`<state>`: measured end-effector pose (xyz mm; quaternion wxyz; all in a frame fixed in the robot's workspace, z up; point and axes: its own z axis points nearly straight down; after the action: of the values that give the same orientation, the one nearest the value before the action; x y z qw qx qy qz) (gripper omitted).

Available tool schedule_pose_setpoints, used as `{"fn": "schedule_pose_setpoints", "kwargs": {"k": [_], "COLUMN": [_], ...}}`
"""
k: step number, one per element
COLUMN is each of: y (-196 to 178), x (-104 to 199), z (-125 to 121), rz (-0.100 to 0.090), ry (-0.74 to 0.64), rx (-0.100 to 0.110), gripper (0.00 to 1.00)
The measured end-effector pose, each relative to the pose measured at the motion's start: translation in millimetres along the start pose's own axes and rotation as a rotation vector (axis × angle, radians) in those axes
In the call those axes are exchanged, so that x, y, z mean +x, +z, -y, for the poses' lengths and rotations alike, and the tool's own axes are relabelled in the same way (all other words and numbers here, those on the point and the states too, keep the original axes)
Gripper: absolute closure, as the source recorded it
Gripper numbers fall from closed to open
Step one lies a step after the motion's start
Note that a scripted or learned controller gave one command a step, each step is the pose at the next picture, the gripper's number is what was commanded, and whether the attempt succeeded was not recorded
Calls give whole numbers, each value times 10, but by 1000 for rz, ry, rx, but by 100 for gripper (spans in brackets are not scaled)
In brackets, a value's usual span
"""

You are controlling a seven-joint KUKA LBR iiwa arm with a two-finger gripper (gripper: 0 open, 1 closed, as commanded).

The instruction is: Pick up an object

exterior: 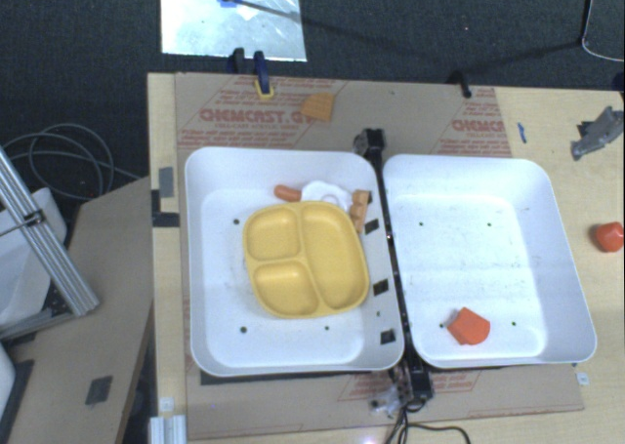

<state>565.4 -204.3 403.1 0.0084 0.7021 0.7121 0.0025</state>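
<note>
In the camera view you are looking at an orange block (469, 326) lying in the right bin (547, 237), to the lower right of the yellow divided plate (305, 261), well apart from it. You cannot tell the gripper's state or its relation to the block.

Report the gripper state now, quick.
Gripper: no state can be reported from the camera view. The orange block lies loose in the right bin, nothing gripping it.
</note>
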Motion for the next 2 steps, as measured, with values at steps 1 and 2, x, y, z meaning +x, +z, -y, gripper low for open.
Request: {"fn": "schedule_pose_setpoints", "kwargs": {"k": [1,2], "y": [-114,-112], "x": [-2,-2], "z": [-10,-9], "rz": [2,2], "ry": [-5,-5], "rx": [-4,-4], "gripper": [100,0]}}
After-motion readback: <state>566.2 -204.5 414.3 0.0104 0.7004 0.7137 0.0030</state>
